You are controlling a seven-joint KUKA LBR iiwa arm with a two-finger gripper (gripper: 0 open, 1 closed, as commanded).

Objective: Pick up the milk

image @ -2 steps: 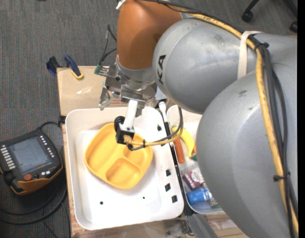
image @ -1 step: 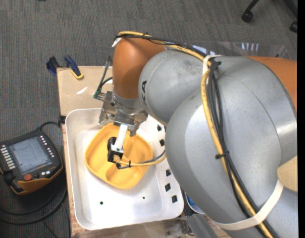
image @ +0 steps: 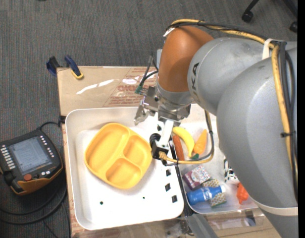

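"Two bins, then. Where was the milk?"

"Nearest, in the right bin [image: 214,209], lay a blue bottle [image: 204,195]. Just behind it, half under the arm [image: 251,133], stood a small black-and-white carton, probably the milk [image: 230,175]."

"And the jaws?"

"Further back, pointed down over the rim between the bins, beside the banana [image: 184,138] and the yellow plate [image: 118,155]. Spread or pressed together, I couldn't tell. They hung well apart from the carton, so it sat ungrasped."

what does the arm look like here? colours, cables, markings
The arm has bulky rounded grey casings, with a glossy orange band above the wrist. Dark lettering runs along the grey link beside it. A yellow cable is routed over the outside. The hand looks bare metal.
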